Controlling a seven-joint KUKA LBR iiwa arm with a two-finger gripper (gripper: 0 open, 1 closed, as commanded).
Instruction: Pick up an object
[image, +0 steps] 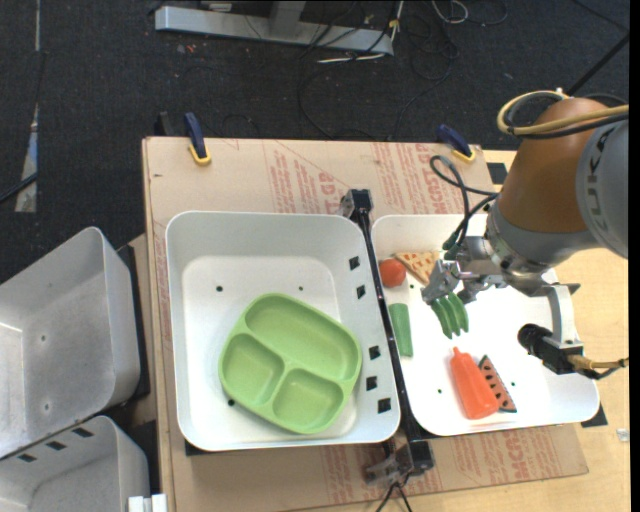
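the gripper (452, 296) hangs low over the right bin (560, 400), and i cannot tell its state. a green toy (452, 313) lies right under it. nearby lie a green stick (401, 329), an orange carrot (470, 383) and a tomato (392, 271). a green plate (289, 362) fills the left bin (200, 300).

A single fixed camera looks down from above the bench at a slant, far enough back to take in both white bins side by side — the left bin (190, 300) and the right bin (560, 400) — plus the cardboard-covered bench top (280, 170) and dark floor (90, 90) beyond its far edge. The grey and orange arm (560, 180) enters from the right side — near the lens, it looms large.
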